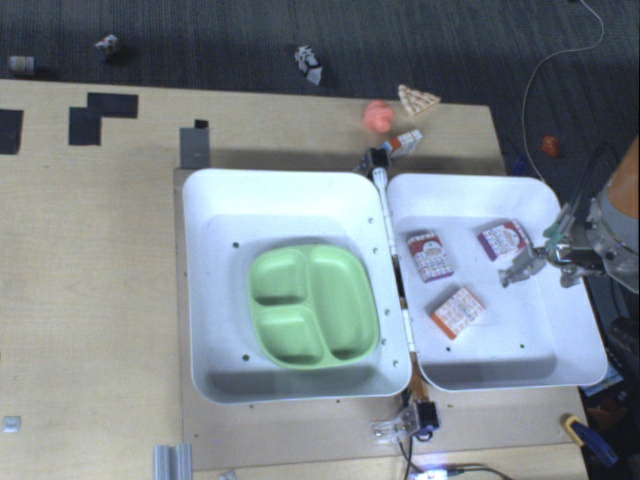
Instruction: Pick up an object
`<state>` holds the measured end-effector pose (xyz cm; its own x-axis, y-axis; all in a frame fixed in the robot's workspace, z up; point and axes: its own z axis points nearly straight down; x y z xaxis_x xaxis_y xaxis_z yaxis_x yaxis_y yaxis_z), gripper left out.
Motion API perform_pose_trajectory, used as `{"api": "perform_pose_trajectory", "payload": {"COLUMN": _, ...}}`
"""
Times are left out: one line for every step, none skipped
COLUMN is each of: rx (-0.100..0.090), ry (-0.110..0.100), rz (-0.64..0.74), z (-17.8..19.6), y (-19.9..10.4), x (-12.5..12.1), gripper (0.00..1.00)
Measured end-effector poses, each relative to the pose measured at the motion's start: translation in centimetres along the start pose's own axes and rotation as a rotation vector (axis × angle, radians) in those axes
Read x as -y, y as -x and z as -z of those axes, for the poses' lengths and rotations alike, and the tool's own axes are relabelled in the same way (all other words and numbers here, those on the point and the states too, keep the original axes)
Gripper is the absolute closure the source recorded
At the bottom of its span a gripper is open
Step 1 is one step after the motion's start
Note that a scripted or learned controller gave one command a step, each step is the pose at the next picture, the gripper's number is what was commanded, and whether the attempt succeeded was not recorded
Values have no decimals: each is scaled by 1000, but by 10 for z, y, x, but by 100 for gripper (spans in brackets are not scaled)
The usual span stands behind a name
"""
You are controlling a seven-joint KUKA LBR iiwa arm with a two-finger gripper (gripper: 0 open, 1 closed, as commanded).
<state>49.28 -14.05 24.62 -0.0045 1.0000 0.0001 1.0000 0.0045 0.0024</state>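
Note:
Three small packets lie in the right bin (560,363): a red and white one (428,256) near the bin's left wall, a purple-edged one (502,239) farther right, and an orange-red one (459,311) toward the front. My gripper (540,273) hovers over the right half of that bin, just right of the purple-edged packet. It is open, with nothing between its fingers (512,273).
The left bin (200,268) holds a green divided plate (313,305). Behind the bins on the bench lie a pink ball (378,116), a wedge-shaped toy (418,99) and a small tube (405,143). A cable (540,68) runs across the dark floor beyond.

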Motion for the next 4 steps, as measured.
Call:
{"api": "perform_pose_trajectory", "payload": {"rx": 1, "ry": 8, "rz": -2, "z": -149, "y": -28, "x": -14, "gripper": 0}}
{"api": "perform_pose_trajectory", "payload": {"rx": 6, "ry": 18, "rz": -3, "z": -137, "y": -26, "x": -17, "gripper": 100}}
{"api": "perform_pose_trajectory", "payload": {"rx": 6, "ry": 17, "rz": -2, "z": -137, "y": -26, "x": -16, "gripper": 0}}
{"api": "perform_pose_trajectory", "payload": {"rx": 8, "ry": 25, "rz": -5, "z": -155, "y": -52, "x": -1, "gripper": 0}}
